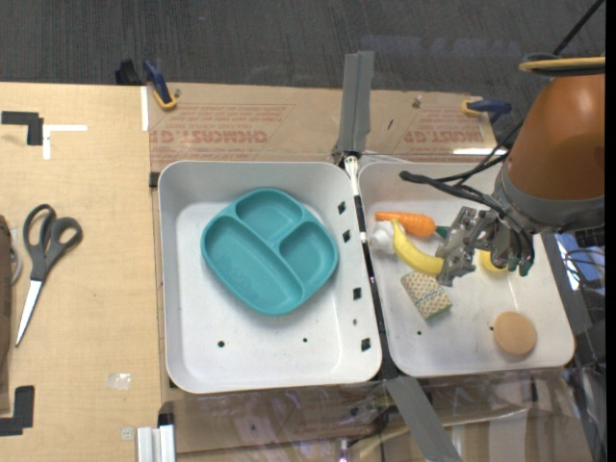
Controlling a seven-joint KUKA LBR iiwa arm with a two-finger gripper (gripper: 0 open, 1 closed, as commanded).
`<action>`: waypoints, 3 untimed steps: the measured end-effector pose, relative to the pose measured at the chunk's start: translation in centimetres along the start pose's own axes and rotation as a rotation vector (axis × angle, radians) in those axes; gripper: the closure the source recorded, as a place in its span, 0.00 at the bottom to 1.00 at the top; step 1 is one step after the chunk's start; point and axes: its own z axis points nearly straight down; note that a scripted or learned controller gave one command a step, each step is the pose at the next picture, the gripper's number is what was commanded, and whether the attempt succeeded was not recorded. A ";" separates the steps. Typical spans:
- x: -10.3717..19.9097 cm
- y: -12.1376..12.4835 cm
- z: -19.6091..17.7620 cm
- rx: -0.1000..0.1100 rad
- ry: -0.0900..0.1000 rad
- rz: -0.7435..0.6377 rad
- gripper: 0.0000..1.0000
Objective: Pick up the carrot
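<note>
The carrot [408, 223] lies in the right bin [539, 354], toward its far left part, orange with a green tip pointing left toward the wall shared with the left bin [183, 354]. A banana [416, 254] curves just beside it on the near side, close enough that the two may touch, and a small patterned sponge-like block [426, 295] sits nearer still. A round tan ball [515, 334] rests well apart in the near right corner. The gripper [459, 251] hangs over the middle of the right bin, to the right of the carrot and over the right end of the banana; nothing of the carrot is seen between its fingers, and from this angle it cannot be told how wide it stands. Its place suggests an approach rather than a grasp, and it looks offset toward the banana, which risks catching the wrong fruit. The left bin holds a teal divided plate [270, 249], out of the way. Scissors [40, 248] lie on the bench far left.
</note>
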 end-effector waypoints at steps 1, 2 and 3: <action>-2.5 7.2 0.7 0.000 0.001 -0.055 1.00; 1.5 17.7 -2.1 -0.002 -0.003 -0.336 1.00; 8.1 17.9 -0.3 0.001 0.003 -0.082 1.00</action>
